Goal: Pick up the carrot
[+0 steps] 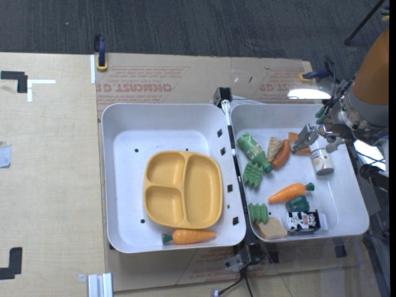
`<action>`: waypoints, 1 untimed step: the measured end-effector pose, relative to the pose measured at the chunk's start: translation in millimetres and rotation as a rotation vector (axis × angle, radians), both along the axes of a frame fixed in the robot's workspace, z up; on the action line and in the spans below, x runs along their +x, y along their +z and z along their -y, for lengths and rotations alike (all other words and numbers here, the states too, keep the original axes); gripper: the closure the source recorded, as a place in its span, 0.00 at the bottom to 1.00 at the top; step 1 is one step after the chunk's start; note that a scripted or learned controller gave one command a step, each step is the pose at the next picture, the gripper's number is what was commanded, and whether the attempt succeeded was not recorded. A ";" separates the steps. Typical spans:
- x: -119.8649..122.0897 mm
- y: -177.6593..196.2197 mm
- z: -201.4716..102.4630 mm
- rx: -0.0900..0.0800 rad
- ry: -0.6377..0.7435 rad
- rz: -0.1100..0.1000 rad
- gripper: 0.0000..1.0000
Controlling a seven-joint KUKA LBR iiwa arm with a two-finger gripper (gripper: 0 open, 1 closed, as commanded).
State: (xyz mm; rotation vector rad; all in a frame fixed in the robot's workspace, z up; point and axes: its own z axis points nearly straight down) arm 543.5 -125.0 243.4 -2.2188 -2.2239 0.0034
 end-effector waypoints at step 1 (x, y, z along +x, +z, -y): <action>-37.9 -135.6 19.0 0.002 0.134 0.000 0.00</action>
